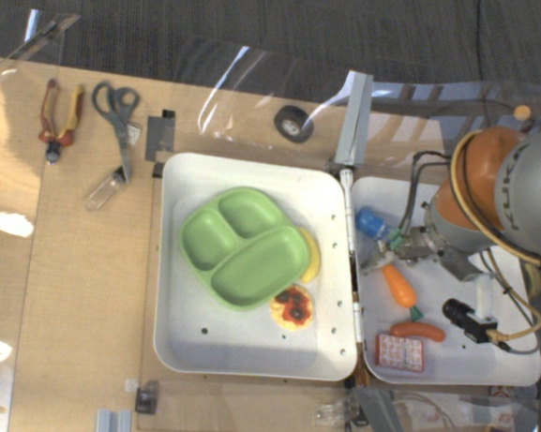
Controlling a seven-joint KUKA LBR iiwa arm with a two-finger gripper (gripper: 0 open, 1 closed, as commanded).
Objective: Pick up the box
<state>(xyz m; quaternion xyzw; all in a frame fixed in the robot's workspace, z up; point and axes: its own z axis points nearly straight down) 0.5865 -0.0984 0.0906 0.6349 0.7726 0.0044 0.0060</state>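
Camera view, looking down at a slant: on the bench (87,270), two white bins side by side. In the left bin (256,168), a green divided plate (245,247) across the middle, with a yellow piece (312,259) peeking out at its right edge and a round red-and-orange patterned item (292,307) just off its near-right corner. In the right bin (454,379), the box (401,352): small, flat, pinkish-red with a checked face, lying in the near-left corner, close to the near rim and to the wall shared with the left bin. Seems slightly longer along the near rim than across it, though hard to judge. Just beyond the box, a red chilli-like piece (419,331) with a green end, very near and perhaps touching its far edge. Further toward the far rim, an orange carrot (398,285), then a blue object (371,223) at the far-left corner. Reaching in from the right over the far half of this bin, the grey arm with its orange band; at its end the gripper (407,243), hanging near the blue object and above the carrot. Cannot tell whether spread or pressed together; nothing seen held. From the gripper, the box lies toward the near rim, past carrot and chilli, well apart. Likely need: travel toward the near-left corner, then a descent with little room beside the wall. Off the bins at the bench's far-left corner: pliers (58,117), scissors (118,112), and a tape roll (294,122) behind the left bin.
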